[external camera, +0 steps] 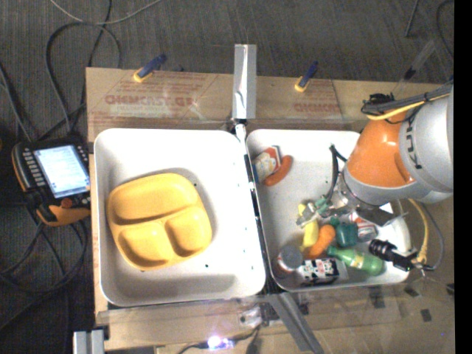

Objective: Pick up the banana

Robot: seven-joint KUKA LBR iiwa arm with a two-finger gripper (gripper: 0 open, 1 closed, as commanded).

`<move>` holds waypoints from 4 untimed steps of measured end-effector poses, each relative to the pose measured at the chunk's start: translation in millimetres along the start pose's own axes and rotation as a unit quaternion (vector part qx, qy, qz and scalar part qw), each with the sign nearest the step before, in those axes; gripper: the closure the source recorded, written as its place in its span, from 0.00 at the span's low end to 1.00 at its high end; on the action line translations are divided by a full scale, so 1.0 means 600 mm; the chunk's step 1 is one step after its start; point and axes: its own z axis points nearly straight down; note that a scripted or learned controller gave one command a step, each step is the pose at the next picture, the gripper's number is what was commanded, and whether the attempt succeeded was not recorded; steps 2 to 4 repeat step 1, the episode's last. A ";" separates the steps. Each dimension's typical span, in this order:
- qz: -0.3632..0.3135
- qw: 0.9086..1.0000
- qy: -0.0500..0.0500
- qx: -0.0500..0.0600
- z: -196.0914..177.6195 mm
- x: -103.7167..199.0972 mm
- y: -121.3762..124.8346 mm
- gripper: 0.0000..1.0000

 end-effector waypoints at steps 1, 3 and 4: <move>0.094 0.996 0.002 0.010 -0.138 0.067 0.127 1.00; 0.094 0.996 0.002 0.010 -0.138 0.067 0.127 1.00; 0.094 0.996 0.002 0.010 -0.138 0.067 0.127 1.00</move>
